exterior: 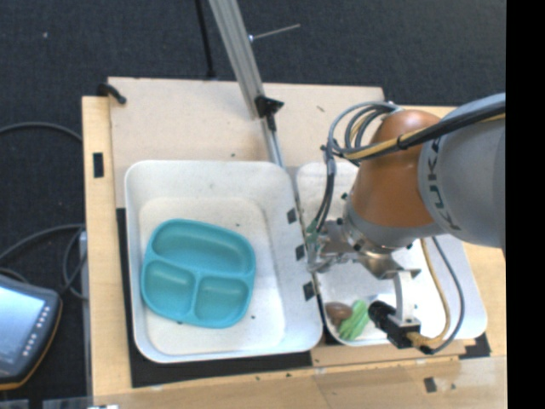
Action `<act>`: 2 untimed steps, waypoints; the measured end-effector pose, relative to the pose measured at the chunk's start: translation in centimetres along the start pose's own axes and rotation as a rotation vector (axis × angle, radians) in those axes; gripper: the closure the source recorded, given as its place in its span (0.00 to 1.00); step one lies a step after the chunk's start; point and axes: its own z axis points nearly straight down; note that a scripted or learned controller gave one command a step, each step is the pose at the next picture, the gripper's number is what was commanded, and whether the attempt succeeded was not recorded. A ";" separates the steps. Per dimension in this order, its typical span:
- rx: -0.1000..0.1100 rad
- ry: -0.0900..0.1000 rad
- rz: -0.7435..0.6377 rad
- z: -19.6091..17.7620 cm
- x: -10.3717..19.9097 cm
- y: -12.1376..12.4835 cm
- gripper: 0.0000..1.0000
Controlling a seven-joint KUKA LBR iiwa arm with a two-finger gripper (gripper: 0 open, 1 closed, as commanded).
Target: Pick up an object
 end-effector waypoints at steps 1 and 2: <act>-0.003 0.000 0.005 -1.0 -0.1 0.2 1.00; -0.007 0.000 0.008 -2.1 -0.2 0.3 1.00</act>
